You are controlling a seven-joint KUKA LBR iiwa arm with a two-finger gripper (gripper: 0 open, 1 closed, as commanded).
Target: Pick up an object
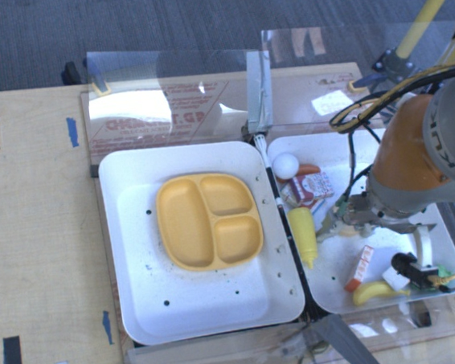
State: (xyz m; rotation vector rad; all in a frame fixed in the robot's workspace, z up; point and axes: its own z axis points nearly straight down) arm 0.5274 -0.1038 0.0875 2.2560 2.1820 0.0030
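The table (31,238) has 2 white bins side by side. The left bin (144,307) holds a yellow tray (210,219) w/ 3 sections, lying flat near the middle. The right bin (336,291) holds lots of small things. A white ball (285,165) sits near the top left corner, w/ a red and white packet (313,184) just beside it. Below them a yellow bottle (303,235) lies along the left wall. Near the bottom there's a small red and white tube (363,266), tilted, and a banana (374,290) right under it, close to the front wall. The grey arm w/ the orange band (406,154) comes in from the right and hangs over the right bin. The hand (342,213) points down just right of the bottle, near the packet. I can't tell if it's spread or pressed together, and nothing shows between its tips.
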